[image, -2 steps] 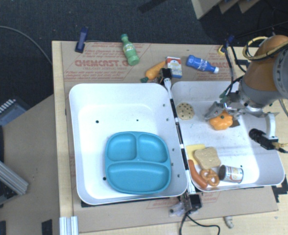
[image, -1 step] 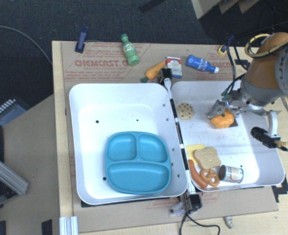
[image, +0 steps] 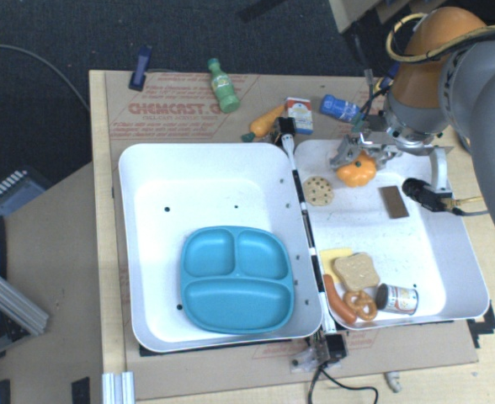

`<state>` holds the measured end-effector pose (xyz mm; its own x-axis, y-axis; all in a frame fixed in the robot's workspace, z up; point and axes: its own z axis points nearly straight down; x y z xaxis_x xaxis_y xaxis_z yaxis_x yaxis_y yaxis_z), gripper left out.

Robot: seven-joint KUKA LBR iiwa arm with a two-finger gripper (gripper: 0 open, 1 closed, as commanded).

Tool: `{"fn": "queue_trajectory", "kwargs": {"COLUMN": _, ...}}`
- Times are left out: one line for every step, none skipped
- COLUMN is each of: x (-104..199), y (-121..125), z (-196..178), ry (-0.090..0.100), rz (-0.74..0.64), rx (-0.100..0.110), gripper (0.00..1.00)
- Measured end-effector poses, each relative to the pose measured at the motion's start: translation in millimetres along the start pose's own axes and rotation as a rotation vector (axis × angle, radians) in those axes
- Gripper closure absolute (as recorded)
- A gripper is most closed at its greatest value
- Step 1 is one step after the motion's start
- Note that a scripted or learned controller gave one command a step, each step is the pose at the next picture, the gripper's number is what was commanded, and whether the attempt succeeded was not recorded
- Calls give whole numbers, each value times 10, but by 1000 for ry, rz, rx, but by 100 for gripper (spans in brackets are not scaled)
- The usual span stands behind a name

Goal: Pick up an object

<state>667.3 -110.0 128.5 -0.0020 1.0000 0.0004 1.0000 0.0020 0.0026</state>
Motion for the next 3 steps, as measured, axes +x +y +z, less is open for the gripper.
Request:
{"fn": "queue_trajectory", "kwargs": {"x": -7, "y": 1, "z": -97, "ry": -2, "rz": 0, "rx": -1, "gripper": 100}}
{"fn": "queue_trajectory", "kwargs": {"x": -6, "y": -341, "z": -194, "ry": 0, "rz": 2, "rx": 4, "gripper": 100}}
{"fn": "queue_trajectory", "kwargs": {"x": 404, "y": -906, "z": -564, "ry": 1, "rz": 1, "rx": 4, "gripper": 100}}
